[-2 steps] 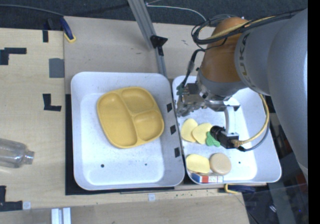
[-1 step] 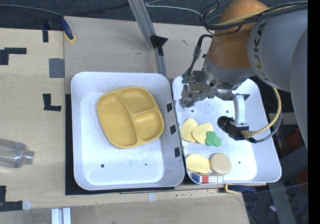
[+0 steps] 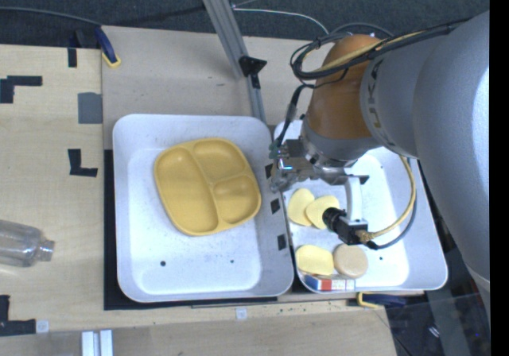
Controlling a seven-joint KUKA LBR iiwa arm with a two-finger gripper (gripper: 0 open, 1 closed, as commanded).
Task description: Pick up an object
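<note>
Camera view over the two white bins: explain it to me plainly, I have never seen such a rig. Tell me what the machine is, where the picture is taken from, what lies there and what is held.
The picture comes from one fixed camera above the bench, looking down at a slant. The big grey shape with the orange band is a robot arm, reaching in from the view's right. Its gripper sits where the two bins meet; whether it holds anything cannot be made out. The bin on the view's left holds a yellow divided plate. The other bin holds several pale yellow round slices and a tan one. A clear bottle lies on the bench, outside the bins.
</note>
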